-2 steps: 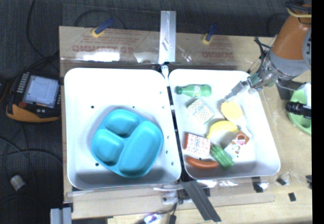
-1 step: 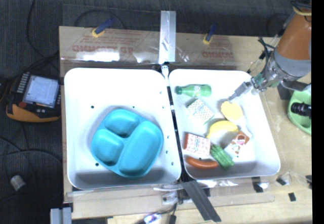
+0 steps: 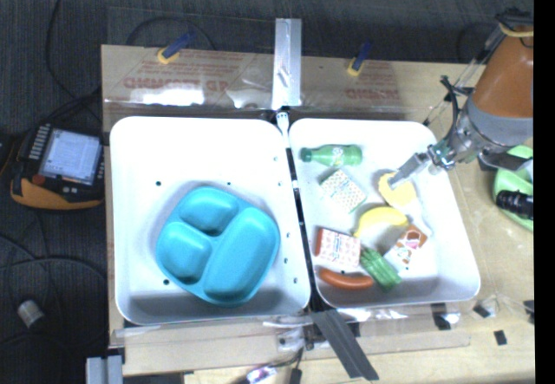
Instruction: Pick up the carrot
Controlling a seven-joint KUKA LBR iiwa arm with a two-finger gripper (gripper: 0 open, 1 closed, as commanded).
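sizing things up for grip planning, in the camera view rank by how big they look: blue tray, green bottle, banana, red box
1. blue tray, by far the largest
2. green bottle and banana, too alike to rank
3. red box, roughly similar too, perhaps slightly smaller

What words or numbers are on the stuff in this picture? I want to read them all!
None can be read.
Red printing on the plastic sheet behind the bins: blurred.
Red and white box: label too small.
Green bottle: label too small.
Small carton: picture, words blurred.
Screen of the device on the floor: glowing, unreadable.
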